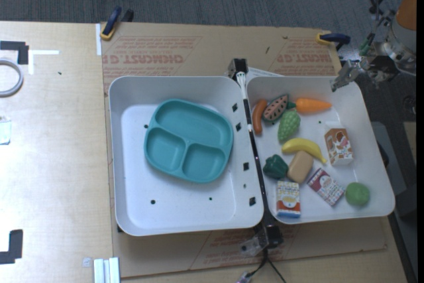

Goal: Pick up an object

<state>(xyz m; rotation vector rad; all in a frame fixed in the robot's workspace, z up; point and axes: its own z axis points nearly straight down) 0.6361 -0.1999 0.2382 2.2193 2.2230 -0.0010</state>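
The tabletop point(53, 162) carries cardboard and two white bins side by side. The left bin point(126, 209) holds one teal tray point(189, 140). The right bin point(374, 199) holds every candidate object: a banana point(303, 148), a carrot point(313, 104), a knobbly green fruit point(289, 125), two small cartons point(338, 146) and point(288, 199), a flat packet point(325, 185), a tan block point(299, 166), a dark green piece point(275, 166), a lime point(358, 194) and a red-orange pepper point(258, 118).

The pincer point(346, 73) hangs at the right bin's far corner, above the rim and well apart from every object. Whether it is apart or together cannot be told at this size; nothing is visibly held.

Risks:
- The objects in the middle of the bin touch or overlap. A descent there would likely strike two items, or push one aside.
- The carrot and banana are rounded and may slip out sideways.
- Items near the divider and walls leave little finger room.

The lime and the carton beside the banana stand clearest.
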